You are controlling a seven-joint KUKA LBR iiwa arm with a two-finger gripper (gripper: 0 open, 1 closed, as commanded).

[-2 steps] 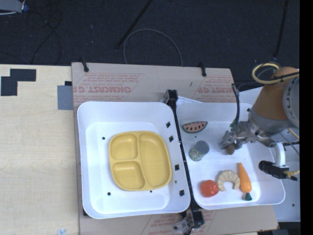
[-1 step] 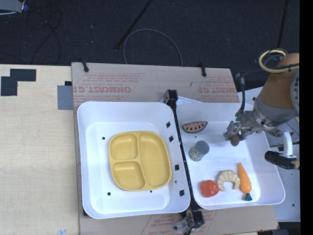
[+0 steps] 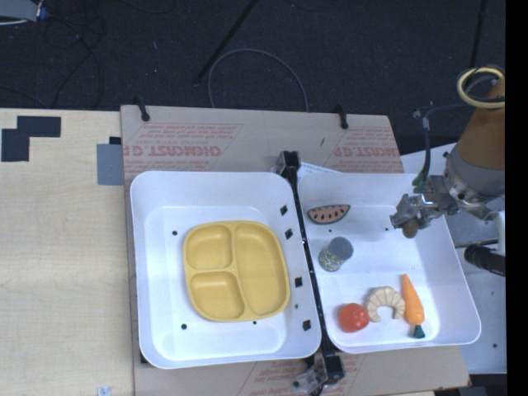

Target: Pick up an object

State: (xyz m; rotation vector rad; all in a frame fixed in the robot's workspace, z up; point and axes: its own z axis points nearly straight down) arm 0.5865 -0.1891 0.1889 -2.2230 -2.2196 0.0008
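The claw (image 3: 410,214) hangs over the upper right corner of the right bin (image 3: 462,279), nothing between its tips; whether it stands wide or narrow cannot be told. The likeliest step is choosing a target and descending. Nearest are the orange carrot (image 3: 412,300), lying lengthwise near the bin's right wall, and the pale croissant (image 3: 385,302) just beside it. The carrot looks easiest if gripped across its narrow body. It's best to come straight down, clear of the wall. The red tomato (image 3: 353,318) is round and may slip. The small can (image 3: 334,253) lies tilted at mid-bin, and the flat watermelon slice (image 3: 328,214) lies near the divider. The left bin (image 3: 157,304) bears a smooth yellow divided plate (image 3: 235,270).
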